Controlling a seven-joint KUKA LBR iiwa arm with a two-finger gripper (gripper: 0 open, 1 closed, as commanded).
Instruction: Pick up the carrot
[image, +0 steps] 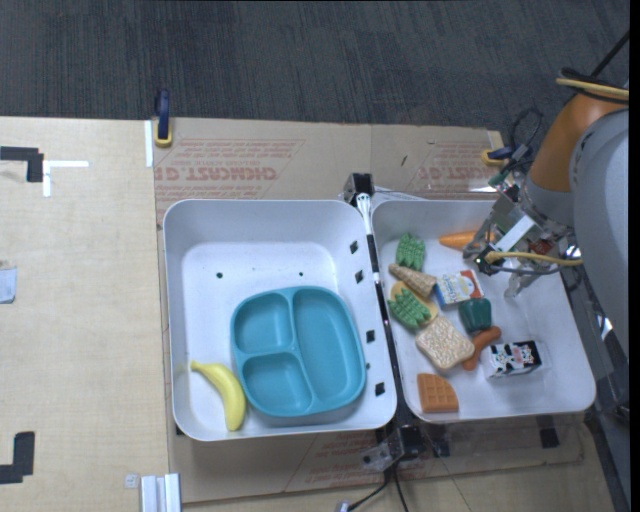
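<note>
Two shallow white bins were seen side by side on the bench, the left bin (180, 300) well away from the gripper (487, 254) and the right bin (560, 385) beneath it. Nearest the camera, below and left of the gripper, an orange waffle-like piece (437, 394) was found at the front of the right bin, with a small milk carton (514, 358) just to its right. Slightly farther in, a slice of bread (444, 343) lay beside a dark green piece (475, 314) and a small white and blue packet (458, 288). To the gripper's left, green leafy pieces (410, 250) and a wedge of brown food (412, 281) were gathered near the dividing wall. In the left bin, far to the gripper's left, a teal divided plate (298, 350) was set, and a banana (226, 390) lay by its front corner.

The carrot (458, 240) was located toward the back of the right bin, just left of the gripper and slightly beyond it; whether it was touched could not be told. The gripper was lowered into the right bin, close to the carrot. Whether it was apart or together could not be told.
</note>
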